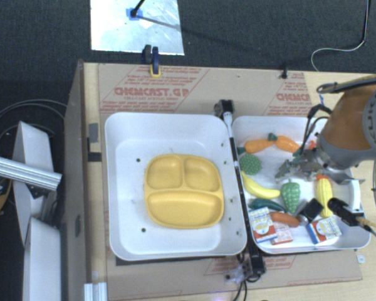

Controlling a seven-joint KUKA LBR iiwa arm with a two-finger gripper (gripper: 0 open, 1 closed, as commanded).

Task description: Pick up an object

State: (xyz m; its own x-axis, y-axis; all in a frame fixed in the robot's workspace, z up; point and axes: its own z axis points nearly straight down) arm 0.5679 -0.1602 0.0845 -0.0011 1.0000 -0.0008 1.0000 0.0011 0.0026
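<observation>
divided plate [183, 190]: yellow
bins [122, 168]: white
banana [259, 187]: yellow
carrot [259, 145]: orange, green top
strawberry [291, 195]: green
arm [354, 121]: grey, orange band

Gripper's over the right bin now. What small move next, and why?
Probably a short straight descent. The gripper hangs among the toys in the right bin, with nothing visibly between its fingers. The green strawberry-shaped toy lies just below it in the view and the banana to its left, so lowering there seems likeliest to catch something.

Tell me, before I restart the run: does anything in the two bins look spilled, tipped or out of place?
Nothing stands out. The yellow three-compartment plate lies flat in the left white bin; the toy food, including a yellow banana, sits jumbled inside the right white bin beneath the gripper.
</observation>
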